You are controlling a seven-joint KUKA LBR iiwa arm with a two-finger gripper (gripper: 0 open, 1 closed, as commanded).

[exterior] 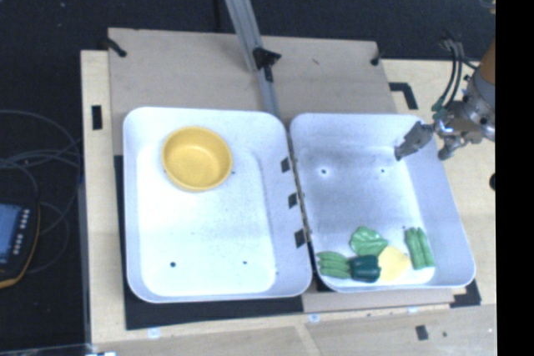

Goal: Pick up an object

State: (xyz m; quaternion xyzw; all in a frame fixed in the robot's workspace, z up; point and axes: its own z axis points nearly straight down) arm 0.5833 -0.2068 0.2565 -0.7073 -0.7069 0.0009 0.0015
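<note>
My gripper (428,147) hangs over the far right rim of the right bin (350,179), at the view's right side. Its two fingers stand apart, open, and nothing is between them. A cluster of small objects lies in that bin's near corner, well below the gripper: a green leafy piece (367,241), a dark green block (364,268), a yellow piece (394,264), a green pod-like piece (419,247) and another green piece (333,263). In the left bin (209,254), toward its far left, sits a yellow bowl (197,158).
A grey metal strut (238,0) runs from the top of the view down to the gap between the bins. Both bins rest on a light wooden bench (200,321). A handheld device with cables (12,242) lies off the bench at the left.
</note>
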